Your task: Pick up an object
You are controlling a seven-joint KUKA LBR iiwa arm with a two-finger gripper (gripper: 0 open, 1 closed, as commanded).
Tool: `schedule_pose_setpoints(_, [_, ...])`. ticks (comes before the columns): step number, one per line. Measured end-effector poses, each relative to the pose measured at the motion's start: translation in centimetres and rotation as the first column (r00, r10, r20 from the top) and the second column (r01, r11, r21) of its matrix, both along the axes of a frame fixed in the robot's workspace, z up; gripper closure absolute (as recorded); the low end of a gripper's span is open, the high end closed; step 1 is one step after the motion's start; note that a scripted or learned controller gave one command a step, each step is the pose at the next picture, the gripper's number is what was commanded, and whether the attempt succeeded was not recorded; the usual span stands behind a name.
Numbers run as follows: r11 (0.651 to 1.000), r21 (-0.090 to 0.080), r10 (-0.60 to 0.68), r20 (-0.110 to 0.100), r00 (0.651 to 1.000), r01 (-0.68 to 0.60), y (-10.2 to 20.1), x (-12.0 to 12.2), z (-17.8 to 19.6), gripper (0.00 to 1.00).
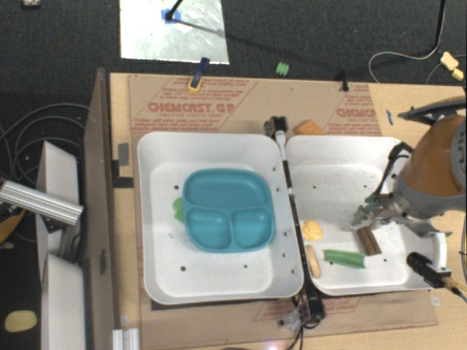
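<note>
While the grey arm (pixel 438 173) with its orange band reaches in from the right, its gripper (pixel 367 221) hangs low over the right-hand white bin (pixel 343 159), the metal fingers (pixel 361 214) pointing down toward the bin floor; whether the jaws are spread or pressed together cannot be told at this angle, and nothing is clearly seen between them. Just below the jaws, touching or nearly touching the fingertips, lies a brown bar-shaped object (pixel 368 240), tilted on the floor; beyond it, toward the near wall, rests a green stick-shaped piece (pixel 344 258); to the left of the jaws sits a pale yellow lump (pixel 312 230), and further down-left a tan oblong piece (pixel 314 262) lies against the divider between the bins. Well to the left of the jaws, the left-hand white bin (pixel 157 195) holds a teal sectioned plate (pixel 228 209), with a small green item (pixel 178 208) peeking out at the plate's left edge; an orange item (pixel 309 128) lies on the cardboard behind the bins, up and left of the jaws.
</note>
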State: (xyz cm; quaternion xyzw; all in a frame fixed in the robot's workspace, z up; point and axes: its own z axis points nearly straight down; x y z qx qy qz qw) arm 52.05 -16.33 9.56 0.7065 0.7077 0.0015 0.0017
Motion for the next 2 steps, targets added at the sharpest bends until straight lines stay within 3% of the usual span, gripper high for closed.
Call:
schedule_pose_setpoints(1, [1.0,0.0,0.01,0.009,1.0,-0.01,6.3,2.9,11.1,1.0])
schedule_pose_setpoints(2, [1.0,0.002,0.009,-0.002,1.0,-0.009,12.7,2.9,11.5,1.0])
